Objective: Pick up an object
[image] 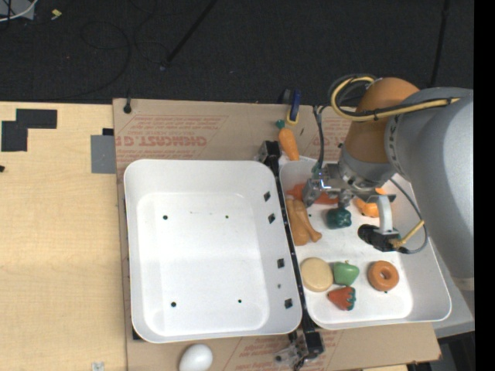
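The right bin [418, 304] holds several toy foods. A dark green piece [338, 219] lies near its middle, just below my gripper [323, 187], which hangs low over the bin's upper left part. A tan elongated bread piece [300, 222] lies along the left wall, left of the gripper. Red-orange bits [331, 199] show right under the gripper, partly hidden by it. An orange piece [368, 206] lies to its right. Along the front sit a beige bun [315, 274], a green pepper [347, 271], a red strawberry [342, 297] and a brown donut [383, 275].
The left bin [147, 207] stands beside the right one, with a black divider edge [280, 230] between them. An orange carrot [288, 144] lies behind the bins on the cardboard. A white egg [196, 357] rests in front of the left bin.
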Controlling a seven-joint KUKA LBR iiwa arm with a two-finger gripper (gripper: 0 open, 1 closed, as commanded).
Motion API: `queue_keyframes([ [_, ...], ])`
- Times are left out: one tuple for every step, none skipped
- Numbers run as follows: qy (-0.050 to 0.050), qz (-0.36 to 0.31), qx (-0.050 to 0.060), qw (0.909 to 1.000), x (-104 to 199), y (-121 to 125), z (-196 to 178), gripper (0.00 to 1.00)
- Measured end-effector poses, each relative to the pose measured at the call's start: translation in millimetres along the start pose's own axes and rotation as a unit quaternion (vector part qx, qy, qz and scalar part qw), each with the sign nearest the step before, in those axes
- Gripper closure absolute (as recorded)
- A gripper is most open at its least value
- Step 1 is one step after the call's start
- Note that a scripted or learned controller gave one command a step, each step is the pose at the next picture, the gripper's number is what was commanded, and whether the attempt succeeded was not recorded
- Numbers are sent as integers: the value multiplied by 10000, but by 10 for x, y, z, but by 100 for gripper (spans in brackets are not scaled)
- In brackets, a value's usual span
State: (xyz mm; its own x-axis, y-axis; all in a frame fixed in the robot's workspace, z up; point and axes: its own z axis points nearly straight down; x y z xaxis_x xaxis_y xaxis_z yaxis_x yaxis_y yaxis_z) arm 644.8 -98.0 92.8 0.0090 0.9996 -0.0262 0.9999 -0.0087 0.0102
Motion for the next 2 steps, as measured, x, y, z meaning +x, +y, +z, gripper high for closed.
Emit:
queue_keyframes([
  [59, 2, 64, 10000, 42, -19, -80, 100],
  [141, -77, 15, 9999, 704, 15, -1032, 100],
])
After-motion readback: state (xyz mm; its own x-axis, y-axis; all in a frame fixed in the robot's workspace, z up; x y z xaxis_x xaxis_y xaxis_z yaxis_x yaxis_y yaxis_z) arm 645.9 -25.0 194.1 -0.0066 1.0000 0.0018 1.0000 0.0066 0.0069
